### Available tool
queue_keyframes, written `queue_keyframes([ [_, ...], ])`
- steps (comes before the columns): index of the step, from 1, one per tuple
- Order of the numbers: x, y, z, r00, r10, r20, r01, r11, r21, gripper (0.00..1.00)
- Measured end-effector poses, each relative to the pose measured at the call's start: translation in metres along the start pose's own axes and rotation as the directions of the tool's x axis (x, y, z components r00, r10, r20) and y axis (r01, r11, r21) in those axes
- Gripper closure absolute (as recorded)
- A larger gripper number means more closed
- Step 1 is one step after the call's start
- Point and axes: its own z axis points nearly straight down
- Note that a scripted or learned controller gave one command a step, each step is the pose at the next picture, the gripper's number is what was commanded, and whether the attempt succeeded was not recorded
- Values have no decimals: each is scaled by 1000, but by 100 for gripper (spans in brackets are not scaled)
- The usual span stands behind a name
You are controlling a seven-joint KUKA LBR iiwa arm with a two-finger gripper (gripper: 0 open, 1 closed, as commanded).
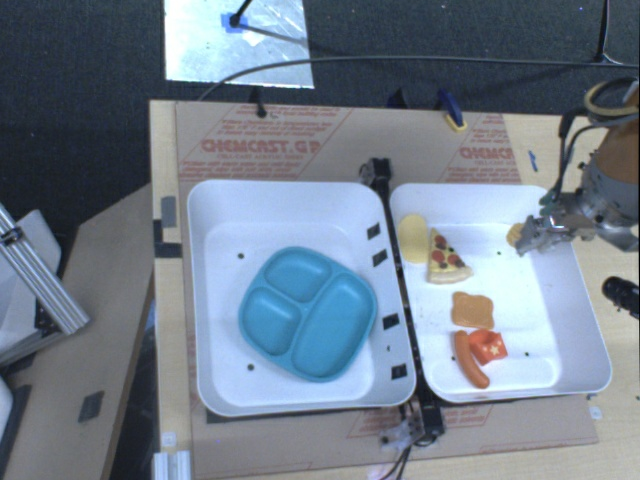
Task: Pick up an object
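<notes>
The gripper hangs over the right bin's far right corner, its metal body reaching in from the right edge of the bench. Its tips sit at a small yellowish piece by the bin's right wall; whether the piece lies between the fingers or just beside them cannot be told, nor how wide they stand. Behind it the arm's grey wrist rises, with an orange band above and a cable looped at the top.

In the same bin, toward its left wall, a pale yellow slab lies at the far end, with a pizza slice just beside it on the right. Nearer the middle sits an orange toast-like piece. Toward the near edge a red block touches a sausage that lies at a slant.

The left bin holds a blue divided plate, set in its middle and turned at an angle. The two bins meet along a dark strip at the bench's centre.
</notes>
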Motion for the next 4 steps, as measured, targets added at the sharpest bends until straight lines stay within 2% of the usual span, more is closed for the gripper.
queue_keyframes([
  [1,0,1,-20,1000,0,-2,0,1000,4,100],
  [4,151,-13,-3,1000,-4,-5,4,1000,7,100],
])
